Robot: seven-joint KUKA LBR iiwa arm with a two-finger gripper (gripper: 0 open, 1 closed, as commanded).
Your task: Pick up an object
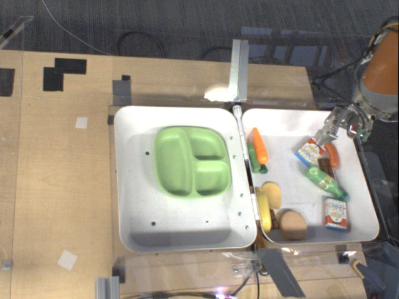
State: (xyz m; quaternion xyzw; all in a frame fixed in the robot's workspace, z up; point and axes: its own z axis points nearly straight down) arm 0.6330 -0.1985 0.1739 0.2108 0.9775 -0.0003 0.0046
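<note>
- The arm [379, 73] enters from the upper right of the frame, grey with an orange band above the wrist.
- The gripper [328, 131] sits over the upper right part of the right bin [280, 120], pointing down and to the left.
- Whether the gripper is wide or narrow cannot be determined; no object is visible between its tips.
- Just below the gripper lies a small blue and white carton [309, 152]; contact between the two cannot be determined.
- A red item [333, 155] and a dark brown item [324, 165] lie just right of that carton.
- A green bottle [325, 182] lies tilted below them, and a second carton [335, 213] sits near the bin's lower right corner.
- An orange carrot [259, 146] lies beside a green item [253, 157] along the right bin's left wall.
- A yellow banana [264, 213], a yellow round item [272, 194] and a brown round item [292, 223] sit at the lower left of the right bin.
- The left bin [134, 167] holds a green divided tray [191, 161] near its centre.
</note>
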